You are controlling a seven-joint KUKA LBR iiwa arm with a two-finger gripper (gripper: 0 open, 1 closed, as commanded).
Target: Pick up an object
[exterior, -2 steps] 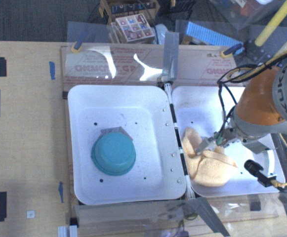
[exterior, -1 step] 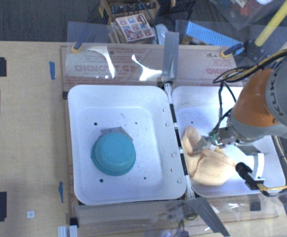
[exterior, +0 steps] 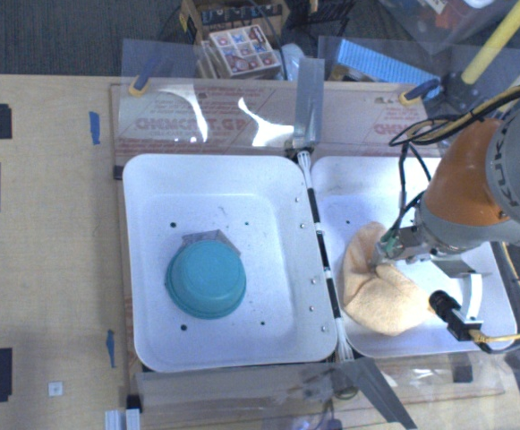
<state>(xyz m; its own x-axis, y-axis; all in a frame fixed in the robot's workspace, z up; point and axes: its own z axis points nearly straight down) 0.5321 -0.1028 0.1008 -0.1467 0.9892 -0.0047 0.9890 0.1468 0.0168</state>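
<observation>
A teal upturned bowl (exterior: 206, 279) rests in the left bin (exterior: 152, 186), partly over a small grey patch. In the right bin (exterior: 349, 186) lies a crumpled tan cloth (exterior: 376, 298). My gripper (exterior: 390, 246) is down at the cloth's upper right part, touching or pressing into the fabric. The grey wrist and orange band (exterior: 464, 182) hang over the bin's right half and hide what lies beneath them.
A metal divider (exterior: 318, 240) runs between the two bins. A black cable and a black and white fitting (exterior: 456, 312) hang off the wrist near the right bin's lower right corner. Boxes and clutter stand behind the bench.
</observation>
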